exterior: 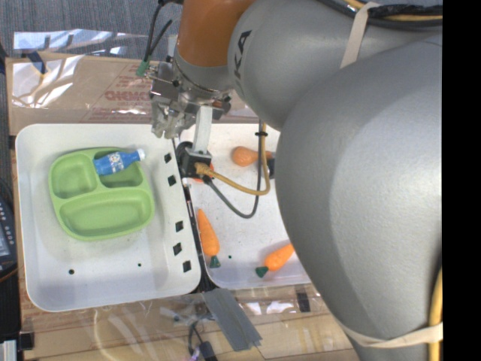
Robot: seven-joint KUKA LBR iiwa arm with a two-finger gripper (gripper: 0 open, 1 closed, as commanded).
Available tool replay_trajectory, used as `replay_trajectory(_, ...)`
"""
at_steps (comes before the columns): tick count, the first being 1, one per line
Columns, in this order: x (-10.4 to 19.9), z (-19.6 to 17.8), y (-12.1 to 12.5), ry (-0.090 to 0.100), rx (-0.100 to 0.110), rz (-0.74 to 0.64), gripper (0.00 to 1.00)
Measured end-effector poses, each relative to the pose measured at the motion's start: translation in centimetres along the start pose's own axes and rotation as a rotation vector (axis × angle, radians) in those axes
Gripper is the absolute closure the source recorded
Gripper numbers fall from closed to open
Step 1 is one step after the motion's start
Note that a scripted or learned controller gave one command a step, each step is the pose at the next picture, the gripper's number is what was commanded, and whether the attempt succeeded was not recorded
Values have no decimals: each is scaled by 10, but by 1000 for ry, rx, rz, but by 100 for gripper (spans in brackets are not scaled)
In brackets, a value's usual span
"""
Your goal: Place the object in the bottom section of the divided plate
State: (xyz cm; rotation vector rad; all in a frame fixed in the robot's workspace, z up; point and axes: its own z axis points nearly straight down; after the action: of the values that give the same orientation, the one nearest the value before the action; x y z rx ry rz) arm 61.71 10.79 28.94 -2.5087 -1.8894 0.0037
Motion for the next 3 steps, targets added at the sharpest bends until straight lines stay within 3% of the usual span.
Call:
replay_trajectory(1, 7, 122, -60, -2, 6, -311, 100)
replay_trajectory(2, 25, 71, -58, 0, -1, -618, 100)
replay_trajectory(3, 5, 31, -88, 0, 1, -1057, 100)
